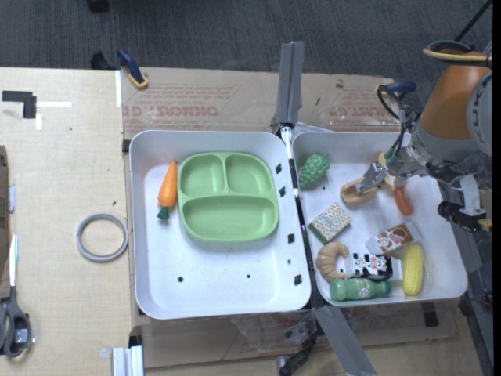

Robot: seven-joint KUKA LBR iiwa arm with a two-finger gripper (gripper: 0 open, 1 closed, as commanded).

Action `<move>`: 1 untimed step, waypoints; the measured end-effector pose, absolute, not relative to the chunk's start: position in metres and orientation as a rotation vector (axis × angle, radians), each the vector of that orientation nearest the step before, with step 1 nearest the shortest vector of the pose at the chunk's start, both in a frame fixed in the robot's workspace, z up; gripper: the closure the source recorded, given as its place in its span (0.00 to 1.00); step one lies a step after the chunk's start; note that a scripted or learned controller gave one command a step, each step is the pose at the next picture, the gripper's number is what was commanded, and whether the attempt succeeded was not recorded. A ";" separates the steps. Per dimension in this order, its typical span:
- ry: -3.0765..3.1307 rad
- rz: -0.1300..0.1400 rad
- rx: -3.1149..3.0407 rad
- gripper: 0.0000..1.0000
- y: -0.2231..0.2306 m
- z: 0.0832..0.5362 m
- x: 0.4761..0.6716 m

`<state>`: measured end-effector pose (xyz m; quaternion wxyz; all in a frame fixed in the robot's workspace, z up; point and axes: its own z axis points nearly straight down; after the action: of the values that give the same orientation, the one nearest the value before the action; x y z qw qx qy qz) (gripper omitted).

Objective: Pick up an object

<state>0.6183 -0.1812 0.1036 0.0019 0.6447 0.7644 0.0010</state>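
The gripper (379, 175) is lowered in the right bin (446, 288), touching a tan boat-shaped toy (358, 193); whether its jaws are wide or narrow cannot be told

The gripper (377, 177) hung over a tan piece (358, 194) in the right bin (446, 288); at nine o'clock, a green divided plate (228, 196) beside a carrot (167, 186).

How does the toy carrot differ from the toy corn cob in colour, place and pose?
The carrot is orange with a green tip; the corn cob is yellow. The carrot lies in the left bin beside the green divided plate; the corn cob lies in the right bin at its near right corner. Both lie roughly lengthwise, away from the camera.
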 end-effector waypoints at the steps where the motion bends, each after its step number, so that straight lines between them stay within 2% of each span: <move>1: 2.531 -0.001 1.861 0.00 -0.169 0.109 0.601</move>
<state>0.6008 -0.1693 0.1086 0.0000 0.5924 0.8056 -0.0003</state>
